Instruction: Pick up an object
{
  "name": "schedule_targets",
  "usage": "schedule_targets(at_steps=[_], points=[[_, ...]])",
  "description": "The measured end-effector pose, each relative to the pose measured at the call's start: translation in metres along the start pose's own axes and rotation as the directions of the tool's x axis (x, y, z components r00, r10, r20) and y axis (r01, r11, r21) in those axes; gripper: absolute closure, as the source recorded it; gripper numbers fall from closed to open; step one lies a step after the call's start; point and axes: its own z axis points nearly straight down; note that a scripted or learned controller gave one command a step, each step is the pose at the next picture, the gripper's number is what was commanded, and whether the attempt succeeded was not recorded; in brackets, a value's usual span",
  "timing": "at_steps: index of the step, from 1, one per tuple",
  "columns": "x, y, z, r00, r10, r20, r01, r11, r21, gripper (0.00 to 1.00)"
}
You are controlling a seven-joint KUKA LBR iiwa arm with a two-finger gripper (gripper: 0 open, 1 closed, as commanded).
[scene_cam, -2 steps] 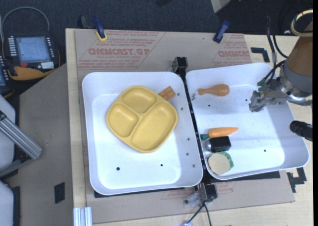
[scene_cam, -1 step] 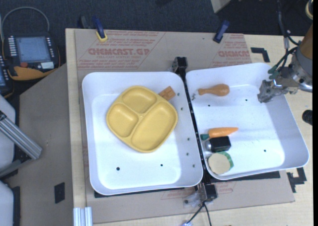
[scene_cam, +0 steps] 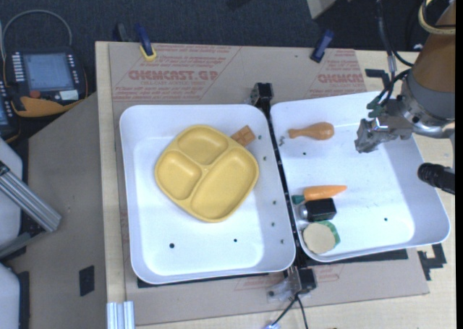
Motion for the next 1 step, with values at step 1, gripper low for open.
schedule_targets(at_steps=[1], points=[[0.0514, -0.0016, 0.0127, 1.000, -0.001, -0.001, 0.001, 1.000, 0.002, 1.00]])
